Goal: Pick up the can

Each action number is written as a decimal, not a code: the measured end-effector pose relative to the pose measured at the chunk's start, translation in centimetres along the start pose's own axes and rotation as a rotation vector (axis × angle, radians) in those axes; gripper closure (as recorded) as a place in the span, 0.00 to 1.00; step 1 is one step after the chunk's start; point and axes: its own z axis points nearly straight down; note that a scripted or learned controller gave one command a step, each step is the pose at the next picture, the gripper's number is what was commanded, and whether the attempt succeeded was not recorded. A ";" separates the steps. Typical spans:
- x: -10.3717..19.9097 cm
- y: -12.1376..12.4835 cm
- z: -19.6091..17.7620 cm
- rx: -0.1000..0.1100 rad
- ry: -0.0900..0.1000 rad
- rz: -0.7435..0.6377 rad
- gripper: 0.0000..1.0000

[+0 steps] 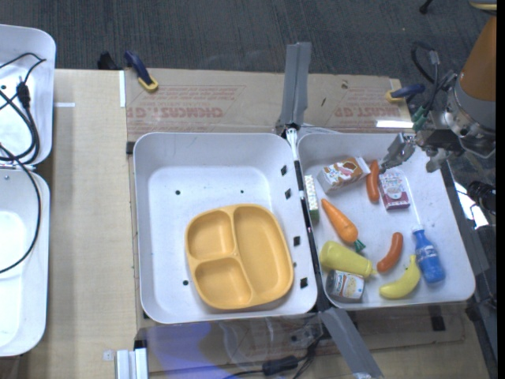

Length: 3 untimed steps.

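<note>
1 squat can (345, 284) — pale label, silvery rim — lies beside the mustard bottle (345, 258); gripper (392, 156) grip unclear.

Can (346, 285): small metal tin w/ printed paper label, lying on its side in the right bin (456, 235), near the front-left corner. Silvery round end faces the camera's lower side; label shows green and red/brown patches, text too small to read. Touching or just below the yellow mustard bottle (345, 258), banana (402, 282) close on its right. Nothing gripping it.
</note>
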 end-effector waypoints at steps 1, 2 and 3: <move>2.6 2.7 13.4 0.002 0.000 0.149 0.00; 2.2 9.7 17.8 -0.009 0.009 0.324 0.00; 2.2 9.7 17.8 -0.009 0.009 0.323 0.00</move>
